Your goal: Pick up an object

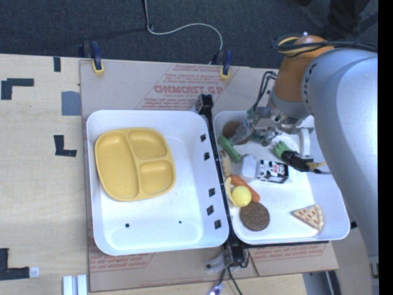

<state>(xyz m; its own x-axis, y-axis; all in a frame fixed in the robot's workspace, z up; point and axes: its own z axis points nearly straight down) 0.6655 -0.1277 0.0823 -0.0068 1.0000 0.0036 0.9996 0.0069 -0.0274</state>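
We see the grey two-finger gripper (pixel 258 129) low in the far part of the right shallow white bin (pixel 328 208), just beyond the long green plastic vegetable (pixel 229 148), and we cannot tell how its fingers stand. Nearer us than that vegetable lie a yellow lemon-like ball (pixel 241 195), a round brown cookie (pixel 254 216) and a triangular pizza slice (pixel 308 216), all loose toys. We judge the crowding around the green vegetable the main risk: a closing grip could nudge neighbours aside or catch the bin's wall and come up empty.
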